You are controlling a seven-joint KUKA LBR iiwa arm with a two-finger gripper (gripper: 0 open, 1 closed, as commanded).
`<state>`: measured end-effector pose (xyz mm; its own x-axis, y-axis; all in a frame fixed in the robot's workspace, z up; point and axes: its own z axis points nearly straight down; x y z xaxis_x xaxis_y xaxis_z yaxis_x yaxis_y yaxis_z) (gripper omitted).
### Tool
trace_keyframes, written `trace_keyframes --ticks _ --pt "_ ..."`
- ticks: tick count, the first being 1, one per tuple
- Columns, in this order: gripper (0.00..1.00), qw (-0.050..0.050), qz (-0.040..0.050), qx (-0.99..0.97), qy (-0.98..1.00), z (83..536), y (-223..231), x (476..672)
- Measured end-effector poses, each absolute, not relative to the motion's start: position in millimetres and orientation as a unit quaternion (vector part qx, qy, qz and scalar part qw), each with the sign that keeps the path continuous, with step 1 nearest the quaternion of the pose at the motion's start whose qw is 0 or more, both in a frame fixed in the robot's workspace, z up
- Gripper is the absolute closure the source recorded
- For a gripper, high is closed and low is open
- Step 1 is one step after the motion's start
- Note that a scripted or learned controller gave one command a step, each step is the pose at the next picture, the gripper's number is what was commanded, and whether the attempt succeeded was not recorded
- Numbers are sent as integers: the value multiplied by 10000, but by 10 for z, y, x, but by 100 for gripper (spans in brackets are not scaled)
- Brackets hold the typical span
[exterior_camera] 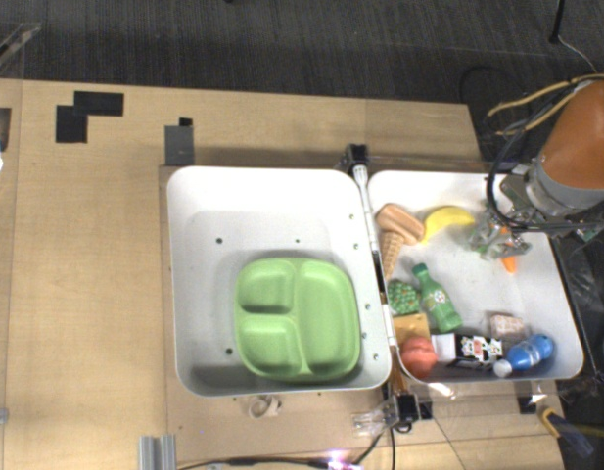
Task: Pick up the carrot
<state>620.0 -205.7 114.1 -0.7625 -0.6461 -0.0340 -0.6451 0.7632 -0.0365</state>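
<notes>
My hand [497, 240] hung low over the right bin [566, 311], right on the carrot [512, 259], a small orange bit poking out just beneath it. Grasping step, I judged. Clenched or released? I could not tell. The banana [446, 220] lay just beside me. Next: a firm close, then a straight lift.

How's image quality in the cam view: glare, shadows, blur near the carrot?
Camera view: even overhead light, mild washout on the right bin's white floor. Soft shadow along the left bin's near wall, in front of the green tray. The carrot is a small, soft-edged orange patch beneath the gripper, whose detail is blurred. The floor at the top is dark.
</notes>
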Motion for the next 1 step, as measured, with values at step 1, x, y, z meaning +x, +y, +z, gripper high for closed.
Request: trace_keyframes --ticks 1 --pt "0 217 -108 -3438 9387 1134 -2057 6196"
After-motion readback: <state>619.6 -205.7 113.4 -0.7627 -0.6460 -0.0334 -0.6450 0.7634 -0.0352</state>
